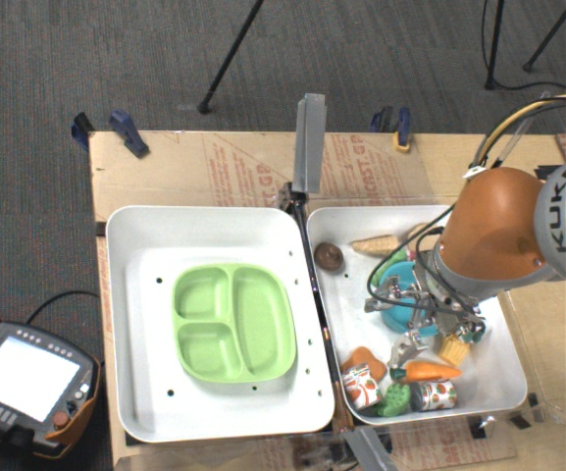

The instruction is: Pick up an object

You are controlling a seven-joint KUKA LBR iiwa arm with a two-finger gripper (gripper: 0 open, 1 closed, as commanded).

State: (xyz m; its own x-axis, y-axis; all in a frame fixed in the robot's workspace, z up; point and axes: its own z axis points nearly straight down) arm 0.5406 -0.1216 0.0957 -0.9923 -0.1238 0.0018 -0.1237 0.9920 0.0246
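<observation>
Gripper low in the right bin

I see the gripper (415,334) down among the toys in the right bin (498,381), above a carrot (432,371) near the bin's near edge; I cannot tell its state.

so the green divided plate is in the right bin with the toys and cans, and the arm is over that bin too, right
Not quite. The camera view shows the green divided plate alone in the left bin. The toys and cans do lie in the right bin, and the arm is over that bin.
</observation>
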